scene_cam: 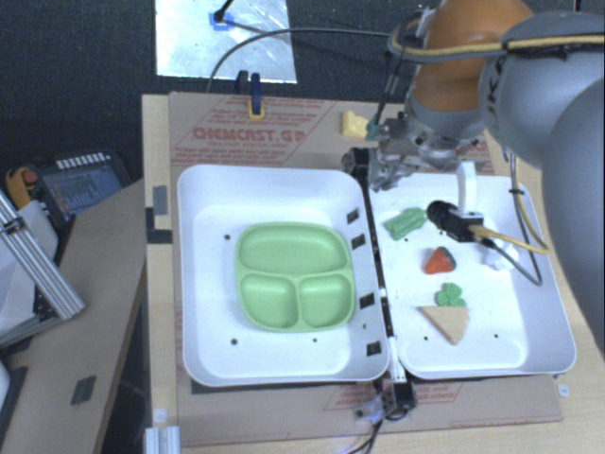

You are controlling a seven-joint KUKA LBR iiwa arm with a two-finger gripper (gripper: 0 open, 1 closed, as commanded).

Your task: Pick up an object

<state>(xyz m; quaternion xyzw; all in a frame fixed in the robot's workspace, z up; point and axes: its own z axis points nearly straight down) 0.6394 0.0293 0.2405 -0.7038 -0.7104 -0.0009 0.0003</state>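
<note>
While the arm (539,83) reached in from the right, its jaws stood over the far left corner of the right bin (544,348), close to the wall shared by the two bins. Whether the jaws were open or closed could not be determined from this view.

Right bin contents: four items, all lying on the bin floor.
1. A green pod-shaped piece (406,223) lay nearest the jaws, just on their near side and close to the shared wall.
2. A red piece (438,261) lay near the middle of the bin, apart from the green pod-shaped piece.
3. A small green ruffled piece (450,295) lay on the near side of the red piece.
4. A tan wedge (447,323) lay nearest the camera, its far edge against the small green ruffled piece.

Left bin (203,282) contents: one green plate (293,277), flat and roughly centred. The plate was divided into three compartments, one wide compartment on the far side and two smaller ones on the near side.

Outside the bins, a yellow piece (354,124) lay on the cardboard sheet (246,130) beyond the right bin's far left corner. This sheet covered the surface (153,159) under both bins.
</note>
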